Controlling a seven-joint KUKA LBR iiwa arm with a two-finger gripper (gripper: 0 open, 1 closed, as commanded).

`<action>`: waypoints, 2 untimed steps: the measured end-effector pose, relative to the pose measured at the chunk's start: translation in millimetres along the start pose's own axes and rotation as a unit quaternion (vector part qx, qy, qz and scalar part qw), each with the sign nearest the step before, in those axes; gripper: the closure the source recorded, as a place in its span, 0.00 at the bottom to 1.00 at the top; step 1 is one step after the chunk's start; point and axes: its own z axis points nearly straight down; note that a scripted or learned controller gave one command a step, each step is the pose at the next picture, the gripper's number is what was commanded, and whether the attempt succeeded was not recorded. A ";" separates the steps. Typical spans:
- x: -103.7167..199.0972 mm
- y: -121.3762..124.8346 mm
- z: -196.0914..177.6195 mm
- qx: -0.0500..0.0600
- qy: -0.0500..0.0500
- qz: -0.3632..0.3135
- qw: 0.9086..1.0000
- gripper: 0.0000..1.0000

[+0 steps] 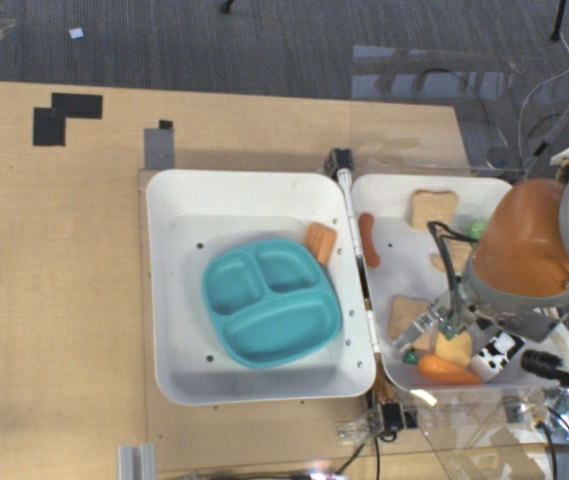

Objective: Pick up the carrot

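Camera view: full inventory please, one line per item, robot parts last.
bins: 2, white, side by side on the bench
divided plate: 1, teal, left bin
orange block: 1, left bin, beside the plate's upper right edge
sausage: 1, red, right bin, left side
toast slice: 1, tan, right bin, top
carrot: 1, orange, right bin, bottom
black-and-white item: 1, right of the carrot
arm: 1, grey, orange band, over the right bin
gripper: 1, just above the carrot

I hang over the right bin (396, 370), my gripper (442, 325) low near its front edge. The carrot (448, 370) lies just in front of my gripper, beside a yellow cheese wedge (453, 348). Left of the carrot, in the other bin (169, 268), sits a teal divided plate (272, 303).
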 end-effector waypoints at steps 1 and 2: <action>0.4 3.9 -11.1 -0.003 -0.001 -0.001 1.000 1.00; 0.4 3.6 -10.8 -0.003 0.000 0.000 1.000 0.00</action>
